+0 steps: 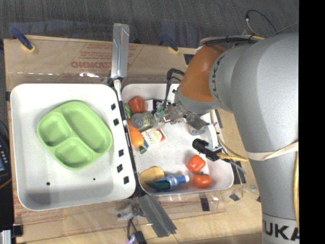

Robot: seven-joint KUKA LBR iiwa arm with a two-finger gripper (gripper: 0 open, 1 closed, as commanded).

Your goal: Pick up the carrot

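Green plate (75, 133) in left bin (30, 187). Carrot (135, 136) lies at right bin's (223, 179) left wall, beside a packet (152, 136). Pincer (165, 111) hovers near a can (142, 120), above carrot; grip state unclear.

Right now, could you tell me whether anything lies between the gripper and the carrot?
The carrot lies against the right bin's left wall. A metal can lies between it and the gripper, nearly touching the carrot's upper end, and a small packet sits just right of the carrot.
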